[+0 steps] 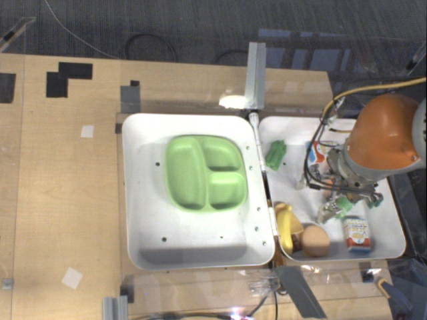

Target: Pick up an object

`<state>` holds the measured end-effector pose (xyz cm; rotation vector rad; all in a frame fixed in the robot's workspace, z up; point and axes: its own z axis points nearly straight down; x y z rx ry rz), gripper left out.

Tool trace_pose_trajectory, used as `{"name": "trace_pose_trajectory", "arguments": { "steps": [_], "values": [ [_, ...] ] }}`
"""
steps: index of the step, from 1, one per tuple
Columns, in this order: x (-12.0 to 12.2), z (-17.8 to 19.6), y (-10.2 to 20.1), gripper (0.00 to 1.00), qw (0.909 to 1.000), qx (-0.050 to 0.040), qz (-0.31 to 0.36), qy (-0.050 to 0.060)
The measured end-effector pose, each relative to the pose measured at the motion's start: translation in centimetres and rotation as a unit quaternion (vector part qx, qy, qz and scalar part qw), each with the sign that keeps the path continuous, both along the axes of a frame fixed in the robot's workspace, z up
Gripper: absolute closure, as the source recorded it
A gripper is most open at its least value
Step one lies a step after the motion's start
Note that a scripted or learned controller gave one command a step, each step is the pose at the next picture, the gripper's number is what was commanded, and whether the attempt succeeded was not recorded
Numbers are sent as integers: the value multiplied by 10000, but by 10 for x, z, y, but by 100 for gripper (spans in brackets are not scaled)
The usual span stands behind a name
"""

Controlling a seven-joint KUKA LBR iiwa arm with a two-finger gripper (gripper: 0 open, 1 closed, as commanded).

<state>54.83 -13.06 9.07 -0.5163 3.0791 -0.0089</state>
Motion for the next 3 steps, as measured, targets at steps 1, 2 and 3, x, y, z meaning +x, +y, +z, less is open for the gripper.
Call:
{"name": "trace_pose_trajectory", "arguments": {
  "steps": [1,2,3],
  "values": [
    [57,-1,-1,0,9996,5,295,21],
    [31,1,-20,0,9815,-17,1916,53],
    [4,0,-8,0,9781,-34,2081,5]
  ]
}}
